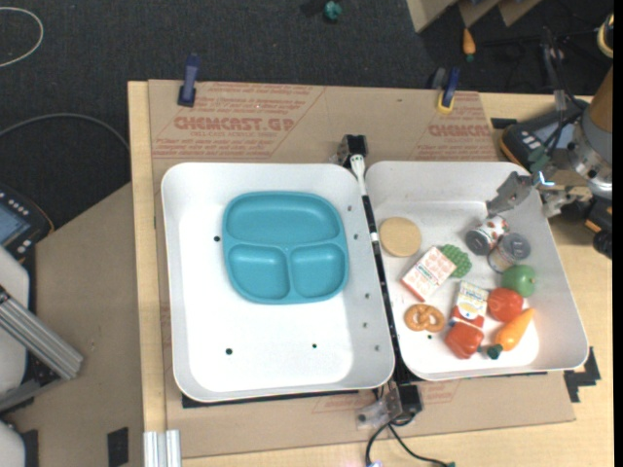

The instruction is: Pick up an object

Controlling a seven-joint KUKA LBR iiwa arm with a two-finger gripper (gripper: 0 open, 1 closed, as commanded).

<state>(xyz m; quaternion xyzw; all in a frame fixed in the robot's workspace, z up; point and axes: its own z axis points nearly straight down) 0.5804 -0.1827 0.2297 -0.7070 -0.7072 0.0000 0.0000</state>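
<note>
Grey gripper (514, 191) hangs over the right bin (428, 178) near a small can (508, 249); we cannot tell its grip.

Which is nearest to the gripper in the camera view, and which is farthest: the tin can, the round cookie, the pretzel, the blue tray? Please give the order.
From the gripper:
1. Tin can, just below it, right bin.
2. Round cookie, right bin's left side.
3. Pretzel, right bin's lower left.
4. Blue tray, left bin.
</note>
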